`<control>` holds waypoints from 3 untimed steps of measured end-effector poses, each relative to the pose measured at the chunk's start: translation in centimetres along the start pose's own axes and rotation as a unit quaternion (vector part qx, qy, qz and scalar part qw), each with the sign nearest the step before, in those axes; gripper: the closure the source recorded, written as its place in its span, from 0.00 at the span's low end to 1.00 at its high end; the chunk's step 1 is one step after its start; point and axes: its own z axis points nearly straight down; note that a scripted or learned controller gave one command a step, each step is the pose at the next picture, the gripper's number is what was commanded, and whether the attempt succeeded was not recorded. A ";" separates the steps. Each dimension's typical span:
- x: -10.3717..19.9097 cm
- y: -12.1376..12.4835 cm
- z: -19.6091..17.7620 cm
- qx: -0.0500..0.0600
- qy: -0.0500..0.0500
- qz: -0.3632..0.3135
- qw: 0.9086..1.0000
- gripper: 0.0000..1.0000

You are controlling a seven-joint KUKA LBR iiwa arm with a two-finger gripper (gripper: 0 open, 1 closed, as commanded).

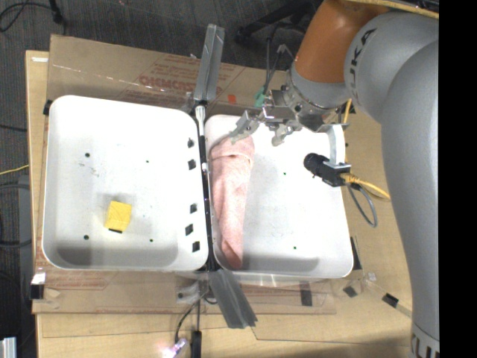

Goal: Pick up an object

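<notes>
The gripper (pixel 260 129) hangs over the far part of the right bin (pixel 298 222), near its top left corner. Its two metal fingers (pixel 240 129) are spread apart, one pointing toward the divider between the bins and the other more to the right, and nothing is seen between them.

A pink cloth (pixel 229 200) lies in the right bin, rolled or folded into a long shape along the bin's left wall. It reaches from the far end of the bin almost to the near end. The far end of the cloth is just under the left finger, so the jaws stand above this end, but I cannot tell if the finger touches the cloth. The greater part of the cloth lies nearer to the camera than the gripper.

In the left bin (pixel 112 125) a small yellow sponge block (pixel 118 216) rests in the near left part, well apart from the gripper.

A black part with yellow cable (pixel 328 168) hangs beside the wrist, over the right bin.
</notes>
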 end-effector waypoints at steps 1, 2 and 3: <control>-4.7 2.8 15.8 -0.003 0.000 -0.023 1.000 0.00; -6.6 -2.5 15.7 -0.003 0.000 -0.052 0.999 0.00; -6.6 -2.4 14.7 -0.003 -0.001 -0.055 0.998 1.00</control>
